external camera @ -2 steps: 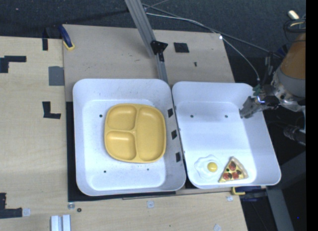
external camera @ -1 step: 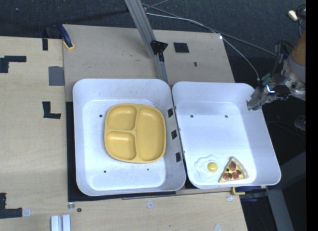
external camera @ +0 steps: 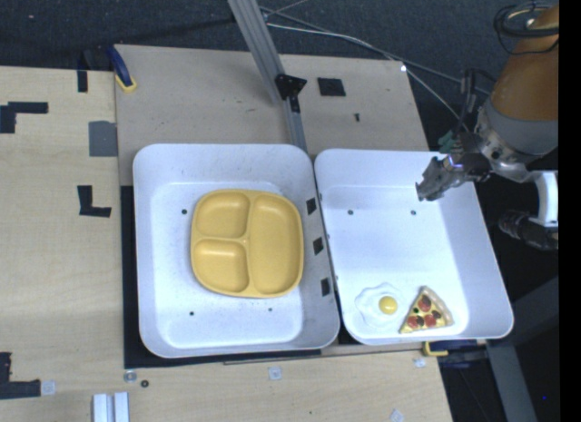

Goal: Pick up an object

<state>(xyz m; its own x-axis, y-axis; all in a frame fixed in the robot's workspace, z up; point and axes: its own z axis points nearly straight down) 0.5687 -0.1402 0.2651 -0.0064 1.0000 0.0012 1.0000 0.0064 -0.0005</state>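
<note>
A toy fried egg (external camera: 379, 303) and a toy pizza slice (external camera: 427, 311) lie side by side at the near edge of the right bin (external camera: 399, 230). A yellow divided plate (external camera: 246, 242) rests in the middle of the left bin (external camera: 163, 230). My gripper (external camera: 436, 181) hovers over the far right corner of the right bin, well away from the egg and pizza, and nothing shows between its fingers.
A slanted metal bar (external camera: 259, 30) runs down from the top to the gap between the bins. Cables cross the dark floor at the top. The orange-banded arm (external camera: 531, 75) enters from the right edge.
</note>
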